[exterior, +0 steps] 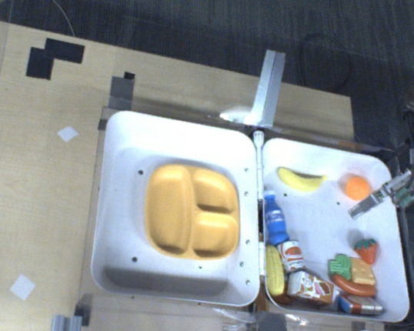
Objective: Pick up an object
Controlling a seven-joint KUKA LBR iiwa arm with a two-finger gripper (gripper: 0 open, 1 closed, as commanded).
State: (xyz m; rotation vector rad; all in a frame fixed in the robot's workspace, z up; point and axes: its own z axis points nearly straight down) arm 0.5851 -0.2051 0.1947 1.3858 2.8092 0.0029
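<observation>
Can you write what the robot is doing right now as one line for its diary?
gripper: above right bin, holding nothing | nearest: orange ball, banana | left bin: yellow tray

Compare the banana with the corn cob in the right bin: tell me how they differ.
The banana lies crosswise near the far wall of the right bin, while the corn cob lies lengthwise along the near left wall. The banana is curved with open floor around it; the corn cob is straight and crowded against other items. The banana's skin looks smooth; the corn cob shows a kernel texture. Both are yellow, elongated toy foods.
</observation>
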